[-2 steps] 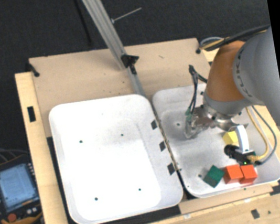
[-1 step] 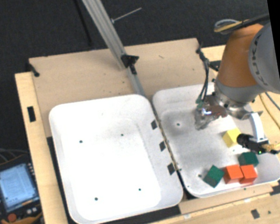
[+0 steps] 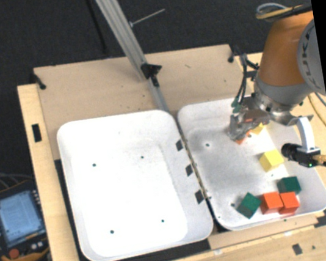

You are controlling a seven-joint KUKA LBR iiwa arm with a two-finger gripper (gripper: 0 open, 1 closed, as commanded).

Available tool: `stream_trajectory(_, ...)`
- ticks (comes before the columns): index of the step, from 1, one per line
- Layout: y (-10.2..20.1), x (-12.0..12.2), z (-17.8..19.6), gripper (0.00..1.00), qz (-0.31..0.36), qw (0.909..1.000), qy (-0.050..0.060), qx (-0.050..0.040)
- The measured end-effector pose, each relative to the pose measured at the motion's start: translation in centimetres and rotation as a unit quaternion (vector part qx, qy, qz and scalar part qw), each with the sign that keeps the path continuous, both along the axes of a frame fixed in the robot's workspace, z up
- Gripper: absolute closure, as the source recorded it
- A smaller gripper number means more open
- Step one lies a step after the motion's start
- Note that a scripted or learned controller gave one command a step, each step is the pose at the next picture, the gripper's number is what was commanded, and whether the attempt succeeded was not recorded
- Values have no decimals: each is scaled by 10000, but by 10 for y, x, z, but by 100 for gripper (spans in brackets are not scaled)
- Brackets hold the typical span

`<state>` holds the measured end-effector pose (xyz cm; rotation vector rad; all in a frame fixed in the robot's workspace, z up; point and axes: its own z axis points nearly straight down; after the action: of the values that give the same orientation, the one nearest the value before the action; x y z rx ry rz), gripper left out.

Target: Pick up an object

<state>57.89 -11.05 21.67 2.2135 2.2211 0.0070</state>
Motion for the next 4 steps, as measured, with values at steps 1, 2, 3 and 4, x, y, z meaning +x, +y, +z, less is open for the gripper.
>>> stream_trajectory(1,3,10,49,100,4,10000,1,-1)
stream_trajectory(2,47,-16,44,100,7,10000,35,4)
stream_trajectory(3,99,-31,30,100,15,10000,39,9)
stream_trajectory(4,151,-47,38,100,26,10000,36,18)
